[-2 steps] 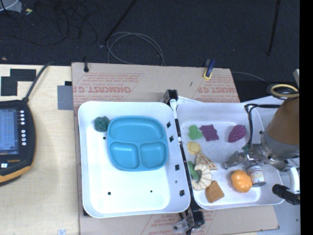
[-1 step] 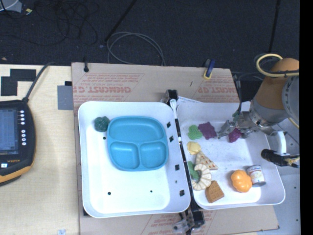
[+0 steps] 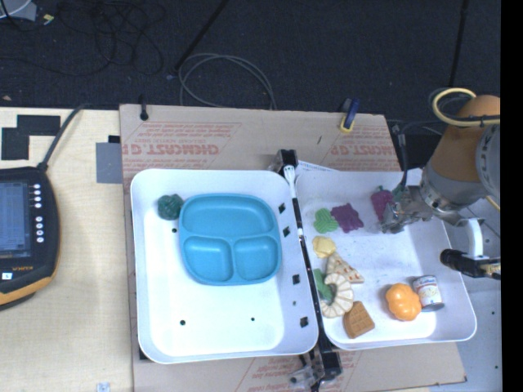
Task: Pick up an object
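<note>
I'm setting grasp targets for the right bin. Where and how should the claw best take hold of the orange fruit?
Probably across the round middle of the orange fruit, coming straight down. It sits apart from the brown piece on its left, but the small can is close on its right, so closing along the near-far line looks safer than left-right.

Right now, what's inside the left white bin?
The left white bin holds a blue divided tray and a dark green fuzzy ball beside it. Whatever lies under the tray is covered.
</note>
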Controlling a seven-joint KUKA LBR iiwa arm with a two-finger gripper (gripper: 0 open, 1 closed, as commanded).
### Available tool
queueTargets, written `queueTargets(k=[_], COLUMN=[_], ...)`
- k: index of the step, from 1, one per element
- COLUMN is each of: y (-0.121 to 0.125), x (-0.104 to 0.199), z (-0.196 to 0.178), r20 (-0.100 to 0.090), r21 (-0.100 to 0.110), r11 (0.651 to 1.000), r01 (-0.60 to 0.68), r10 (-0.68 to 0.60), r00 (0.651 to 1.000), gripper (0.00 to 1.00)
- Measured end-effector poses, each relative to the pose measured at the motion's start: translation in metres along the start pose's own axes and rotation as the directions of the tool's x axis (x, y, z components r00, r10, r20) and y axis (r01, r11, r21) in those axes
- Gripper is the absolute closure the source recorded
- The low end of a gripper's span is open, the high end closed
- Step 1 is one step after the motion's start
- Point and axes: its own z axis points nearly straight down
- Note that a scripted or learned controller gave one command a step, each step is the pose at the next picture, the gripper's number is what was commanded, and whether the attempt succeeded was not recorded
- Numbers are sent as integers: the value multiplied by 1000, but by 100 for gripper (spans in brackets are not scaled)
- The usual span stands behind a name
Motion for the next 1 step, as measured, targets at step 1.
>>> queueTargets(k=[1], y=[0], x=[0], z=[0], r20=[0], r21=[0], r11=[1000], r01=[0], r10=[0], r00=[1000], gripper=[0])
